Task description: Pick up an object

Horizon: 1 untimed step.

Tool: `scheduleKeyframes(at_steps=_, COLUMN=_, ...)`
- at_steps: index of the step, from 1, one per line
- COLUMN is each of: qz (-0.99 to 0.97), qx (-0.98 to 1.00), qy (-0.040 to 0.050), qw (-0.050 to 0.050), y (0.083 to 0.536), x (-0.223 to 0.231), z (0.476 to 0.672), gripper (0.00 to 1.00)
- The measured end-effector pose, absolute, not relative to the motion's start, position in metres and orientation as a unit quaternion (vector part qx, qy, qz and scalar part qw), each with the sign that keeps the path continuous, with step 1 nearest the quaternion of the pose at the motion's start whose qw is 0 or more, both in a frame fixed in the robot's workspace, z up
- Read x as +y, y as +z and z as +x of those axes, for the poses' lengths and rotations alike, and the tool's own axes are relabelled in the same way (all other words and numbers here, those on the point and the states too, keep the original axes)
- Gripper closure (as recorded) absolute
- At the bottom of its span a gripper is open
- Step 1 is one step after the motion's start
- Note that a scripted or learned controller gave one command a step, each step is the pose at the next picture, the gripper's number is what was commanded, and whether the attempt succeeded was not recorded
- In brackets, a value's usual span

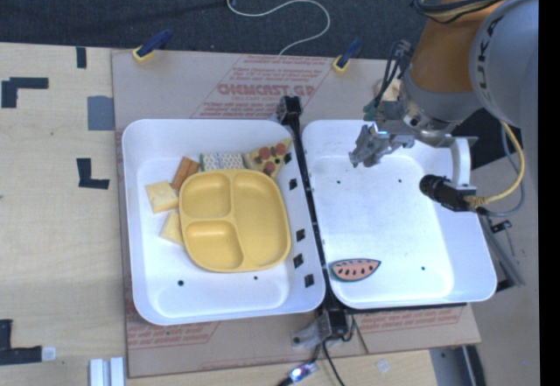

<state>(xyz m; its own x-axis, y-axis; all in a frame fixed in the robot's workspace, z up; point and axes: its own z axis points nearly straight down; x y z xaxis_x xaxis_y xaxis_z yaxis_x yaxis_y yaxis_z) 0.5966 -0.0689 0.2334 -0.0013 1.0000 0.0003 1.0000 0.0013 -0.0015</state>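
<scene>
Nearest the camera, at the front edge of the right bin [455, 284]: a watermelon slice [354, 269], flat on the bin floor close to the front-left corner, beside the divider between the bins. Nothing touches it.

Left bin [144, 288]: yellow divided plate [234, 220] sits roughly centred, three compartments facing up. Tucked under and around its left and far edges are small food pieces: pale crackers [162, 197] at left, a brown piece [184, 171] just beyond them, and a pizza-like slice [269, 155] at the far right corner, against the divider.

Farther back, over the far part of the right bin: gripper [371, 149], hanging from the grey arm [516, 43] with its orange band [442, 34]. Whether the pincer is spread or pressed together cannot be told; nothing visible in it.

Relation: the watermelon slice lies well apart from the gripper, toward the camera and slightly left of it.
</scene>
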Motion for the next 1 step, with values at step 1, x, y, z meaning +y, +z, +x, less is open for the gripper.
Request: scheduleKeyframes(at_steps=1, qz=-0.707, qx=-0.708, qy=0.0011, qw=0.000, y=0.2216, x=-0.0677, z=0.6060, gripper=1.00)
